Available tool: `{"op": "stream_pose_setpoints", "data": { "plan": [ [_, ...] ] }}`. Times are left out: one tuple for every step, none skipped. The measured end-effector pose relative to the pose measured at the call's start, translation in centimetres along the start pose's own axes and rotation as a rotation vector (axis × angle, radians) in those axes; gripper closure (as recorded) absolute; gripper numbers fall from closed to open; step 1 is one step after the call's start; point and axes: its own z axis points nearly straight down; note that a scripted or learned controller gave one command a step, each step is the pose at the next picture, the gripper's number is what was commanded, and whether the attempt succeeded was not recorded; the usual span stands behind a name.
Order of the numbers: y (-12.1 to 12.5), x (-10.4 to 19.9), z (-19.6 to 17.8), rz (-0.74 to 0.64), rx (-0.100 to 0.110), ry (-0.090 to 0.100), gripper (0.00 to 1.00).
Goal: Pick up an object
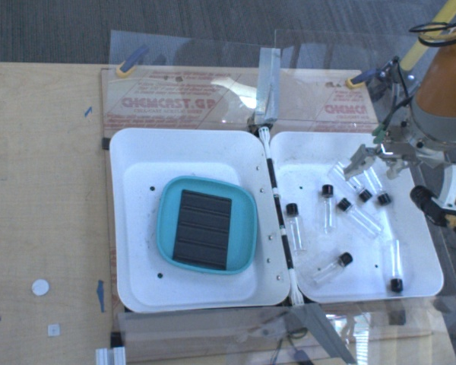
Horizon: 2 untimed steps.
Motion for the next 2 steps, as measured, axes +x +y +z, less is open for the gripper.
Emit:
{"op": "stream_pose_setpoints", "data": {
  "plan": [
    [2.69, -3.43, 11.42, -0.023, -0.016, 0.006, 0.0],
    [2.63, -3.61, 10.6, -0.022, -0.015, 0.001, 1.0]
  ]
}}
